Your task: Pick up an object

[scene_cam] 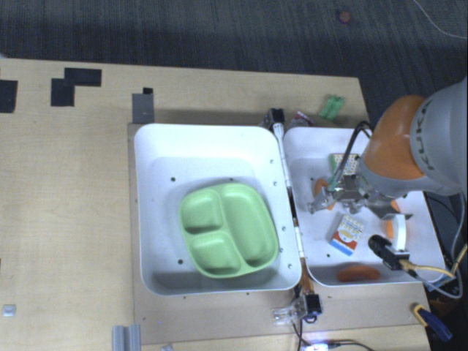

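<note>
My jaws hang low in the right bin, their opening hidden from me; a small carton lies just beside them, nearer the camera; a green tray fills the left bin.

Dark carpet; pale wooden bench

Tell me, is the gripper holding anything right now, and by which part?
Cannot be told: the gripper is low in the right bin, with nothing visibly between its fingers.
</note>
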`<state>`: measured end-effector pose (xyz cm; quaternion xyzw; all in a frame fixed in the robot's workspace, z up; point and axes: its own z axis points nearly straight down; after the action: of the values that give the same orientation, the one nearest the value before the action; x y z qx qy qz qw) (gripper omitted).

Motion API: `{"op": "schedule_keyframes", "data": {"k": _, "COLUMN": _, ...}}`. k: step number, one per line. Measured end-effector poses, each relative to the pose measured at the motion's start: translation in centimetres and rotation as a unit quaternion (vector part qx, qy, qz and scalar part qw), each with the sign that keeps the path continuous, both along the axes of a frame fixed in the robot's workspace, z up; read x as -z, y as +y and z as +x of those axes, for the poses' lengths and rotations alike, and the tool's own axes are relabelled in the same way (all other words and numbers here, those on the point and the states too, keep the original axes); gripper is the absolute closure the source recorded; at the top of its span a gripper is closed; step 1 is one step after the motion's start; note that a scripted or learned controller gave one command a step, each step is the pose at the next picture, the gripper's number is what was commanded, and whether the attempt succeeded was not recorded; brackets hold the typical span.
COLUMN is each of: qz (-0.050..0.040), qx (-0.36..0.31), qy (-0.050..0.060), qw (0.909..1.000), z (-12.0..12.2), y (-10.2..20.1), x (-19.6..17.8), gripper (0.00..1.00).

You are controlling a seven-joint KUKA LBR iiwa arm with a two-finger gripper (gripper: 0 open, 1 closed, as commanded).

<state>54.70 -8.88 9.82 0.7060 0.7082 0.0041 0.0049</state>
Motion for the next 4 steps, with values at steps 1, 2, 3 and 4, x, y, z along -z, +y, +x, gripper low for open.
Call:
{"op": "schedule_keyframes", "data": {"k": 1, "qz": 0.0002, "qx": -0.001, "qy": -0.002, "qw": 1.0000, "z": 0.1, "y": 0.1, "x": -1.1, "gripper": 1.00}}
{"op": "schedule_keyframes", "data": {"k": 2, "qz": 0.0002, "qx": -0.001, "qy": -0.002, "qw": 1.0000, "z": 0.1, "y": 0.1, "x": -1.0, "gripper": 0.00}}
{"op": "schedule_keyframes", "data": {"k": 3, "qz": 0.0006, "qx": -0.002, "qy": -0.003, "qw": 1.0000, "z": 0.2, "y": 0.2, "x": -2.1, "gripper": 1.00}}
{"op": "schedule_keyframes", "data": {"k": 4, "qz": 0.0007, "qx": -0.002, "qy": -0.003, "qw": 1.0000, "z": 0.2, "y": 0.2, "x": -2.1, "gripper": 0.00}}
